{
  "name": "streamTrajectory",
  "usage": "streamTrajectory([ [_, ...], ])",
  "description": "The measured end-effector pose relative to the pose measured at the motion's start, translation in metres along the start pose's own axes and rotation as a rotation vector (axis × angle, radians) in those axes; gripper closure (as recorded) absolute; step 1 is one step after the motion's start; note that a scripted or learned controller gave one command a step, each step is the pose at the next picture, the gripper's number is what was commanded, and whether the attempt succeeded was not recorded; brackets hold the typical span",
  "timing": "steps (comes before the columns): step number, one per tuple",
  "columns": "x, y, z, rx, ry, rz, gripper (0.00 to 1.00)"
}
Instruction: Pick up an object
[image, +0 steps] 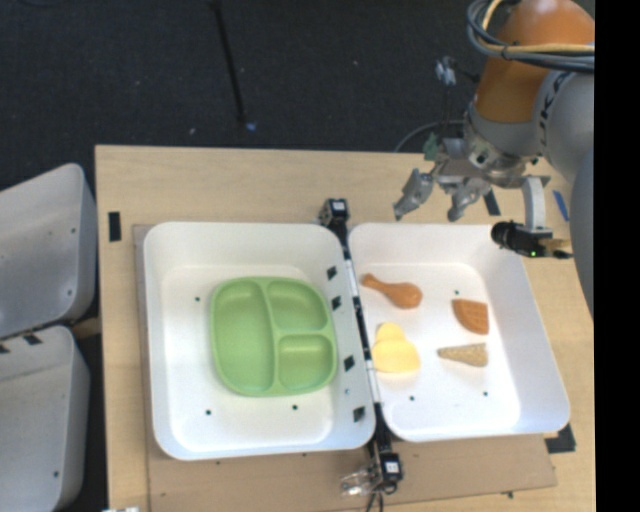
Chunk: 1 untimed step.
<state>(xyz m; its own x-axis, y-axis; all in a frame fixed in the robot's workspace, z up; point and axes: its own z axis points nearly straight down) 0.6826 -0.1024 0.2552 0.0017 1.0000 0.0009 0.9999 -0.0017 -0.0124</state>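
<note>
My gripper (436, 200) hangs open above the far edge of the right bin (520, 400), with nothing between its fingers. Below it in that bin lie a brown drumstick (392, 291), an orange-brown piece (471, 315), a tan wedge (464, 354) and a yellow pear-shaped toy (394, 351). All of them rest on the bin floor, apart from the gripper.
The left bin (170, 400) holds a green divided tray (272, 334). A black-clipped divider (350, 320) runs between the two bins. White chair parts (40, 250) stand off the bench at the left.
</note>
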Motion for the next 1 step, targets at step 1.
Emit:
streamTrajectory([
  [1, 0.0, 0.0019, -0.0088, -0.013, -0.002, -0.003, 0.0],
])
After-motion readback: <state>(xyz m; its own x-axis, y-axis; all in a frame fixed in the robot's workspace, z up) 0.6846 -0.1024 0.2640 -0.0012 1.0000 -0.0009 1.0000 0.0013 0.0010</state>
